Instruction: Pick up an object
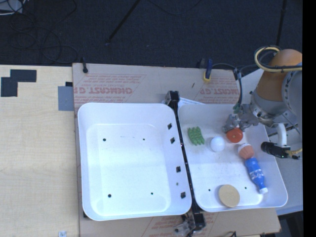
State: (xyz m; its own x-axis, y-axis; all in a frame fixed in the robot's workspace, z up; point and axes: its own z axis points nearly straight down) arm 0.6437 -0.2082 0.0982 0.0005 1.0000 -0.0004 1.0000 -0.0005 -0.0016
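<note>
In the right bin (276, 201), my gripper (232, 126) hangs near the far right part, just above a red ball (235, 136). The ball sits right under the gripper's tip, and whether it is gripped is hidden by the wrist. A white ball (217, 143) lies a little to the left of the red one. Further left is a green ridged piece (196, 135). A blue bottle with an orange cap (254, 170) lies along the bin's right side, and a tan round disc (229, 195) rests near the front wall.
The left bin (86, 132) stands beside the right one, and a black divider strip (180, 152) runs between them. Both bins rest on a cardboard sheet (123, 85). A wooden bench top (34, 157) stretches away to the left.
</note>
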